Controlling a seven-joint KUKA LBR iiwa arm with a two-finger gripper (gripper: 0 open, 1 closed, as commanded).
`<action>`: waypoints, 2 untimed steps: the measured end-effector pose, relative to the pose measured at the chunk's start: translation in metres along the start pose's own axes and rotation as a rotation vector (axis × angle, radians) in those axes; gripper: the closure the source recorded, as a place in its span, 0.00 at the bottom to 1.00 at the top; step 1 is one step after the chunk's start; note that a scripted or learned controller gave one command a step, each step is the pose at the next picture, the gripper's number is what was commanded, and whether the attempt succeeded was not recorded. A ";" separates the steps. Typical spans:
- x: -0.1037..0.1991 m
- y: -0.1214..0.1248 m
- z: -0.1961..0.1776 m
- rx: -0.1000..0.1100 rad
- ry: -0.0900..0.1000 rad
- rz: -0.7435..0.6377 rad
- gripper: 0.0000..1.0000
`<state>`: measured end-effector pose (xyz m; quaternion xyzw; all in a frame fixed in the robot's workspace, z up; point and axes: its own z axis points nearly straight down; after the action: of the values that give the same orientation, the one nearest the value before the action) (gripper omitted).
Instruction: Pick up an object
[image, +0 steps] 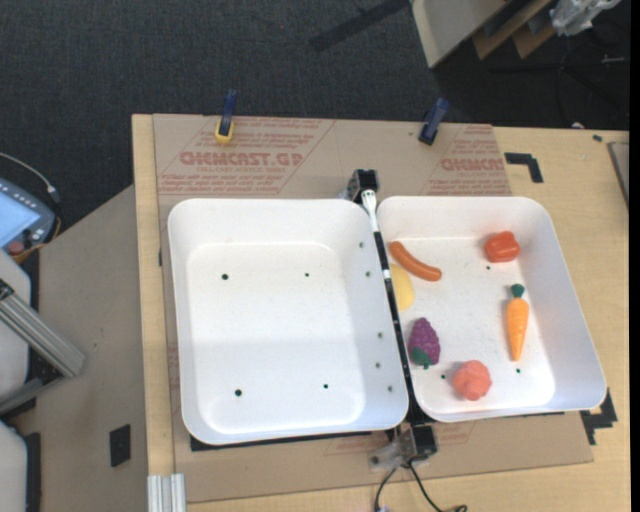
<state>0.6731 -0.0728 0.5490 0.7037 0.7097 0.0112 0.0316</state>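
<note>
The right bin (560, 300) holds several toy foods. A red-orange sausage (415, 261) lies near its upper left, with a pale yellow piece (402, 291) just below it against the left wall. A red pepper (502, 247) sits at the upper right. An orange carrot (516, 324) with a green top lies upright along the right side. A purple bunch of grapes (424, 341) rests at the lower left, and a pinkish-red fruit (471, 379) lies near the front wall.
The left bin (200, 330) adjoins the right one along a black divider (385, 290). Both rest on a cardboard sheet (300, 150) held by blue clamps (227, 112) at the back. Metal framing (35, 330) stands at far left.
</note>
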 end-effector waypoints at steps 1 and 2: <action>0.000 0.001 -0.011 -0.006 -0.003 -0.001 1.00; 0.000 0.002 -0.022 -0.011 -0.006 -0.001 1.00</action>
<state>0.6741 -0.0723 0.5711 0.7033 0.7097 0.0132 0.0375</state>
